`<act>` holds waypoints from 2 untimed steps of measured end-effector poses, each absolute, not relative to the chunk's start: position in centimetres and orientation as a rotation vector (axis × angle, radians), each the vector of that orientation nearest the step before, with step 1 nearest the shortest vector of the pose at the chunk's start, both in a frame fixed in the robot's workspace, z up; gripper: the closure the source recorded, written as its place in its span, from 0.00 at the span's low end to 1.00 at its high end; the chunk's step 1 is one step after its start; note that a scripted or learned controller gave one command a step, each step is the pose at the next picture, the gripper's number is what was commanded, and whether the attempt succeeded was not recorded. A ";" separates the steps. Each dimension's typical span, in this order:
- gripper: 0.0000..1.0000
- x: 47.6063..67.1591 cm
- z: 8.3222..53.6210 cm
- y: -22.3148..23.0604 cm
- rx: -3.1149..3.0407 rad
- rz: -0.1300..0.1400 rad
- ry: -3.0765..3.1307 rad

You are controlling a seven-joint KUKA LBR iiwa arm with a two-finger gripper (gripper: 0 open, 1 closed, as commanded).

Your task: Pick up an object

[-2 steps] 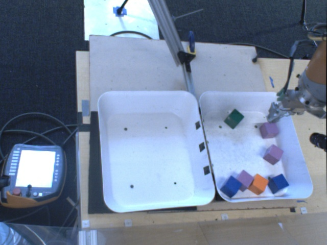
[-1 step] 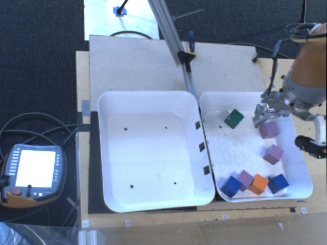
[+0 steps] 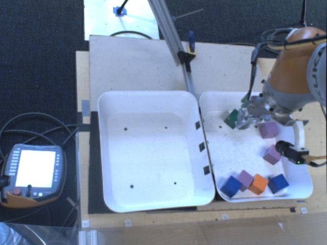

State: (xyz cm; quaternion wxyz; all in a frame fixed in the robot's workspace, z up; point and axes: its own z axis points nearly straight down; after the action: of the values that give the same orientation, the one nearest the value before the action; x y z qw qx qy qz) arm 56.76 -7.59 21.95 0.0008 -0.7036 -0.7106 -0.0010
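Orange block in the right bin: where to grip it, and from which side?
Judging from this view: come straight down on the orange block and pinch its near and far faces. A purple block touches its left and a blue block crowds its right, so those sides look blocked. The bin's front wall leaves little room.

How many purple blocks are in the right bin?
3: one purple block beside the gripper, one lower right, one in the front row. The arm may hide more.

Open floor is left at the right bin's [image 3: 212, 152] centre — blocks [image 3: 253, 181] are crowded at 5 o'clock.
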 end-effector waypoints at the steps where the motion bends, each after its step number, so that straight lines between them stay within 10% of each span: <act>1: 1.00 55.7 21.4 -1.7 -2.208 -0.003 -2.232; 2: 1.00 55.9 21.7 3.3 -2.209 -0.004 -2.233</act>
State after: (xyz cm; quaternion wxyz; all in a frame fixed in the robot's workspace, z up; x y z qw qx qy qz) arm 55.91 3.35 21.74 0.0003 -0.7032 -0.7110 -0.0012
